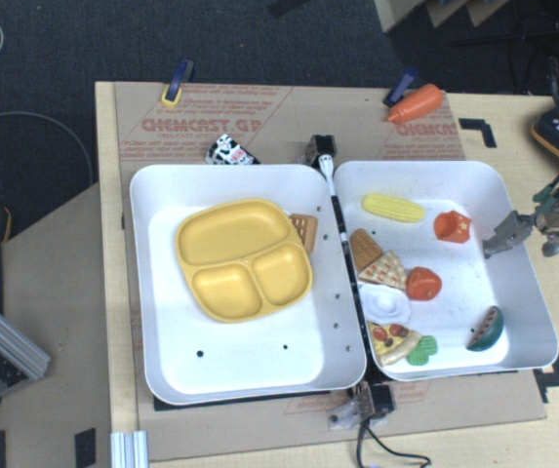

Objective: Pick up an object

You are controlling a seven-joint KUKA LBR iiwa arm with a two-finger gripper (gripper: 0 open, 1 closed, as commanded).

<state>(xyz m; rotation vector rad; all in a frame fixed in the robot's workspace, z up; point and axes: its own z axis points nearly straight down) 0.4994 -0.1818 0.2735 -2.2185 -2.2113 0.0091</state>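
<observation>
Two white bins (152,291) share the bench; end effector (528,227) at the right bin's edge, grip unclear.

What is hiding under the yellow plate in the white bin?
A brown waffle-like piece pokes out from under the right edge of the yellow plate, in the left bin. Whatever else lies under the plate is covered.
</observation>
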